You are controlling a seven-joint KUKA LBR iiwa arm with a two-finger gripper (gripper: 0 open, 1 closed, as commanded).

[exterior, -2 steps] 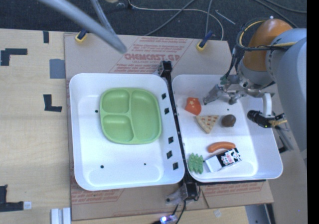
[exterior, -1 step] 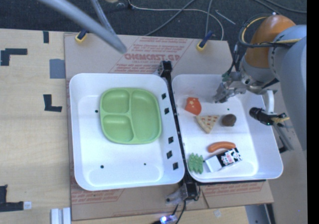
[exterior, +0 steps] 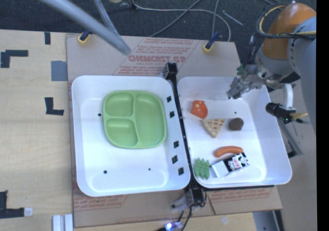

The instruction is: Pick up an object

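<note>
Toy foods (exterior: pixel 214 126) in right bin (exterior: pixel 272 145); green tray (exterior: pixel 134 119) in left bin (exterior: pixel 85 137); gripper (exterior: pixel 235 91) state unclear

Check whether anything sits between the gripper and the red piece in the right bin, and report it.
Nothing visible does. The gripper hangs over the upper right part of the right bin, and the red piece lies to its left with bare white bin floor between them. The cracker wedge and the brown ball lie lower, off that line.

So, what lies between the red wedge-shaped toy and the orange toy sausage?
In the camera view, the tan waffle wedge lies between the red wedge and the orange sausage.
</note>
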